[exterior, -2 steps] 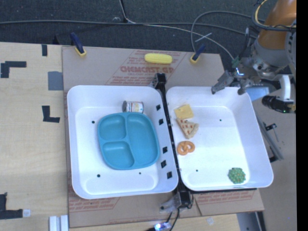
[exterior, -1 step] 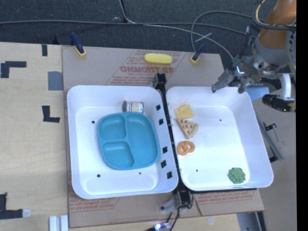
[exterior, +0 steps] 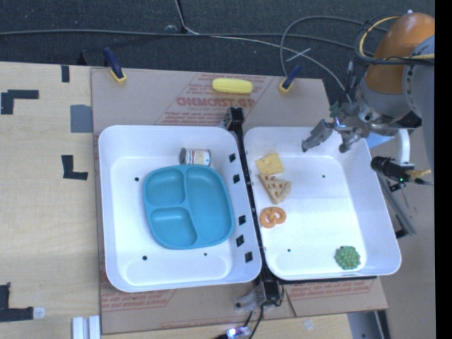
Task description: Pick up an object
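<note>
My gripper point(exterior: 329, 140) hangs over the far right corner of the right bin point(exterior: 319, 274), open, with nothing between its fingers. In that bin's left part lie a yellow cheese block point(exterior: 269, 164), a wedge of toast-coloured food point(exterior: 276, 188) and an orange pretzel point(exterior: 272, 217), in a column from far to near. A green broccoli piece point(exterior: 347, 257) sits in the near right corner. All lie apart from the gripper, the cheese block being closest, to its left.
The left bin point(exterior: 113, 189) holds a blue divided plate point(exterior: 188, 206) and a small tin can point(exterior: 195, 157) on its side behind the plate. A yellow banana-like object point(exterior: 232, 85) lies on the cardboard beyond the bins. Cables loop above the arm.
</note>
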